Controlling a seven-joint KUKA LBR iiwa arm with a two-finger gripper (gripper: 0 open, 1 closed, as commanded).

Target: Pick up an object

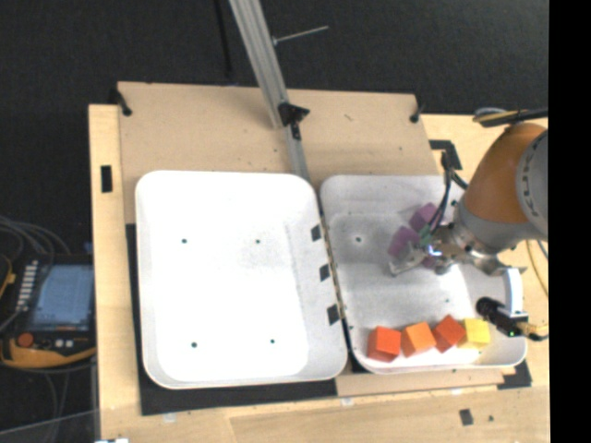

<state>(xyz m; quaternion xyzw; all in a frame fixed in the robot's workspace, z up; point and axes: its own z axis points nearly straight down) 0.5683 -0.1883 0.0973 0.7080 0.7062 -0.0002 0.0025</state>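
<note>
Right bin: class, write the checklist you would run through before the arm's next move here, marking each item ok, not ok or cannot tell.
1. Gripper is over the right bin: ok.
2. A target lies near the gripper: ok, purple blocks sit beside it in the bin's middle.
3. A block is between the fingers: cannot tell, the wrist hides the contact.
4. Other blocks are out of the way: ok, the orange block, the red block and the yellow block line the bin's near wall, apart from the gripper.
5. Purple blocks are separated for a clean grasp: cannot tell, they look close together.
</note>
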